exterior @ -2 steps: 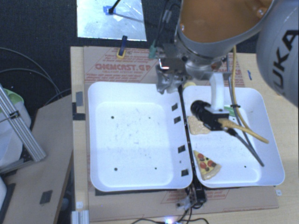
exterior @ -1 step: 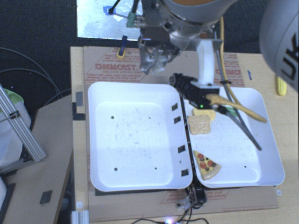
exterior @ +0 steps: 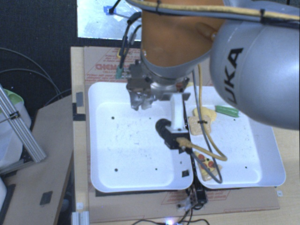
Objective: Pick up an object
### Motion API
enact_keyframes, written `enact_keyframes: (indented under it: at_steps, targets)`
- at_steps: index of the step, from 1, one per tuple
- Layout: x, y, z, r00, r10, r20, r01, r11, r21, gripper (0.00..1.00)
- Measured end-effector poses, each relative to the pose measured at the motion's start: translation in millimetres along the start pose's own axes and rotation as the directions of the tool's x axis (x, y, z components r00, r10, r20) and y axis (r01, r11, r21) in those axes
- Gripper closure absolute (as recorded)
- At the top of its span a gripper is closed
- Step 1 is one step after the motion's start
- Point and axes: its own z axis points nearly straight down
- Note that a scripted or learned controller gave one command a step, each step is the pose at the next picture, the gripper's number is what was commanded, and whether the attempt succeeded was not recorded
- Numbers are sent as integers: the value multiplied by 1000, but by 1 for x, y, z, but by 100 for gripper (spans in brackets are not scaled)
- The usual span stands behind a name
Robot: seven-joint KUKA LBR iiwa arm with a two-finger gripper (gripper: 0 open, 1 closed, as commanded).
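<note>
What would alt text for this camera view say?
A big grey and orange robot arm hangs over two white bins, its gripper above the left bin. The right bin holds a green object and yellowish pieces.

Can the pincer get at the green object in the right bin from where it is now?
Probably yes, after moving across. The pincer hangs over the left bin, while the green object lies in the right bin partly under the arm, with nothing on top of it.
</note>
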Motion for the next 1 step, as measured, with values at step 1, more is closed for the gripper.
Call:
enact_keyframes:
  at_steps: [1]
  targets:
    - [-43, -24, -5, 1000, 2, -7, -2, 1000, -13, 100]
